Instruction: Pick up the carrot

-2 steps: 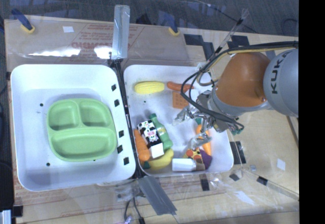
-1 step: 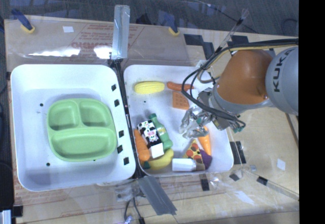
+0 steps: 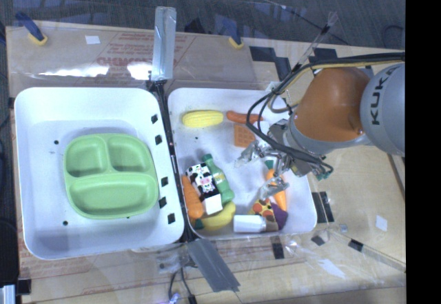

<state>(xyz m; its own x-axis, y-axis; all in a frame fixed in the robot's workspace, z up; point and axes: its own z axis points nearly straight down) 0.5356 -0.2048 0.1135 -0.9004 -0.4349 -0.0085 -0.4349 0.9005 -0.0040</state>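
Carrot (image 3: 192, 198) lies at the near left side of the right bin (image 3: 227, 97), against the divider, long axis running near-to-far, beside a green bottle (image 3: 215, 175). Tool (image 3: 265, 161) hovers to its right, mid-bin, over small toys; finger state cannot be told. Corn cob (image 3: 202, 118) lies farther back.

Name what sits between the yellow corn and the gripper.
In the camera view, an orange carrot lies between the corn and the gripper, on the right bin's floor.
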